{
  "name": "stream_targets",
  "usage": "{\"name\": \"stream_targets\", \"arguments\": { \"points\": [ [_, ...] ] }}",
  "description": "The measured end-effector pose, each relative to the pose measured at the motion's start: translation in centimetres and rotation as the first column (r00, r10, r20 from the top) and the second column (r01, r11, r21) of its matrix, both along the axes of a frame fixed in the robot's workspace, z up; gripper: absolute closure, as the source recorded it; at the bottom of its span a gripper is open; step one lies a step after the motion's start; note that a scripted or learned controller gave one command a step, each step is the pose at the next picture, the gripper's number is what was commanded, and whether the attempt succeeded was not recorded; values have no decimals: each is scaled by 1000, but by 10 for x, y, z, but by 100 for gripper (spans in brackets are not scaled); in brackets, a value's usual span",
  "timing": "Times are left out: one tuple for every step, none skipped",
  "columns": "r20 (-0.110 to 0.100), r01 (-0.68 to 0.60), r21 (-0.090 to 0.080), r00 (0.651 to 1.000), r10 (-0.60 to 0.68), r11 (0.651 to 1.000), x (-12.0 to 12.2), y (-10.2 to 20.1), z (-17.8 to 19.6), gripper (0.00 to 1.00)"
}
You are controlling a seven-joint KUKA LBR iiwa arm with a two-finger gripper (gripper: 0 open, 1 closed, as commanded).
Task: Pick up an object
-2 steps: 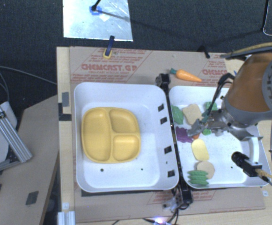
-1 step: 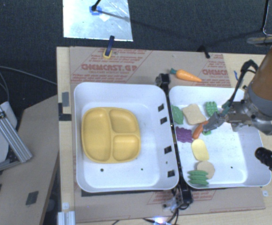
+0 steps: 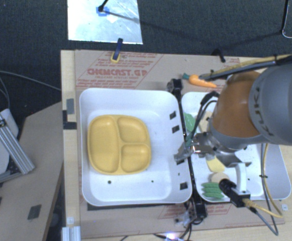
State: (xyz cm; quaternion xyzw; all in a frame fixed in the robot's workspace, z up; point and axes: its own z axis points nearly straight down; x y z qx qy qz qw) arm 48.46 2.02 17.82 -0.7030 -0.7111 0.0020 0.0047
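The grey arm with its orange band covers most of the right bin (image 3: 281,185). My gripper (image 3: 187,152) hangs low over that bin's left wall, close to the divider between the two bins. A green pea pod (image 3: 211,190) lies at the right bin's near left corner. Just above it, a pale yellow piece (image 3: 215,165) peeks out from under the wrist. Another green item (image 3: 189,120) lies against the left wall, farther back, partly hidden by cables. An orange carrot (image 3: 202,82) rests at the bin's far edge.
A yellow divided plate (image 3: 118,144) sits in the left bin (image 3: 135,190). Black clips line the divider between the bins. Cardboard lies under both bins, and a blue and yellow tool (image 3: 117,51) lies on its far edge.
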Motion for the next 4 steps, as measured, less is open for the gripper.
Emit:
{"name": "stream_targets", "arguments": {
  "points": [
    [11,6,-3,1000,-6,1000,2,-6,16,100],
    [17,7,-4,1000,-7,1000,4,-13,76,100],
    [23,1,0,1000,-1,1000,4,33,183,100],
    [16,-1,1,1000,1,1000,2,110,225,100]
  ]
}}
